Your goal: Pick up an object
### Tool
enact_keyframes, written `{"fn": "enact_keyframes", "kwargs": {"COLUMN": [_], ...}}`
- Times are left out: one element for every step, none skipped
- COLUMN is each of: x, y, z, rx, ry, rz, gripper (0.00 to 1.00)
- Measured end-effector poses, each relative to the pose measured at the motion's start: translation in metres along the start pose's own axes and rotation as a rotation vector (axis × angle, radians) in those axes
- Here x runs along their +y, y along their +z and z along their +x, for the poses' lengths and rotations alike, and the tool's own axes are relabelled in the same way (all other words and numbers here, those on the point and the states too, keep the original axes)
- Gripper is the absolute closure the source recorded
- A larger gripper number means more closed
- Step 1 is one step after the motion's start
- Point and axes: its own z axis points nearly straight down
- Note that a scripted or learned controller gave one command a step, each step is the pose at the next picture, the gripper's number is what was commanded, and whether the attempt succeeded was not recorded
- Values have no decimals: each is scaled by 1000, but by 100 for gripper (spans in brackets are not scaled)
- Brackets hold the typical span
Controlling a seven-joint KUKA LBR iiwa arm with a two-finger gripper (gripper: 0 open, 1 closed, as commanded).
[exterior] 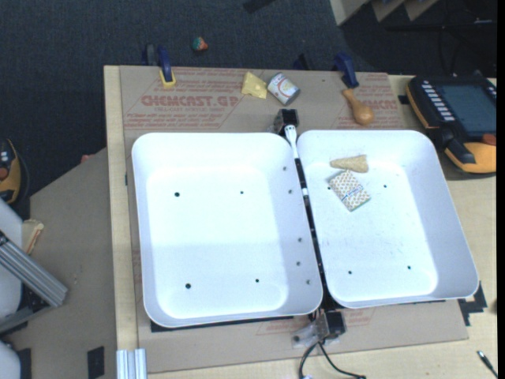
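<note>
Checked blue-and-white, the small packet [349, 190] lay in the right bin [442, 212] just below a tan wedge [350, 163], looking light, flat and slightly soft, best pinched across its short sides, while the claw's state could not be told.

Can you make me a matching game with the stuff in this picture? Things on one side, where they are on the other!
Things:
1. patterned packet
2. yellow wedge
3. small orange and green ball
4. handheld controller

Places:
A. on the dark floor beyond the bench
B. inside the right bin
C. on the brown board behind the bins
D. at the bench's right edge

Pairs: 1-B, 2-C, 3-A, 4-D
</note>
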Motion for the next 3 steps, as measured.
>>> {"fn": "enact_keyframes", "kwargs": {"x": [58,11,-10], "y": [103,91,69], "z": [111,156,210], "rx": [16,12,11], "ry": [-11,-4,-4], "rz": [31,25,18], "gripper": [100,100,100]}}
